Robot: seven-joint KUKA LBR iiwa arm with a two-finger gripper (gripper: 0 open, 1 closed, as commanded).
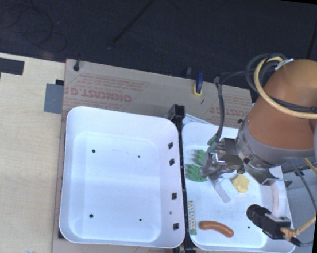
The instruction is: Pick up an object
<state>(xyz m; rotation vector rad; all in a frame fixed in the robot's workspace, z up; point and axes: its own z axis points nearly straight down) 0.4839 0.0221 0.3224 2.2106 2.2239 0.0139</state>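
Note:
In the right bin (224, 211), my gripper (216, 166) hangs low over the bin's left half, under the grey and orange arm. A green leafy toy (195, 167) lies right beside it on the left, touching or partly under it. A small yellow piece (242, 184) rests just right of the gripper. Below it lies a pale grey block (223, 191). An orange sausage-shaped thing (216, 228) lies near the front of this bin. Nothing is visibly held.
The left bin (116, 187) stands beside the right one, with black clips (173, 154) along the divide between them. A narrow patterned strip (192, 216) lies at the right bin's front left rim. The arm's bulk covers the right bin's far right corner.

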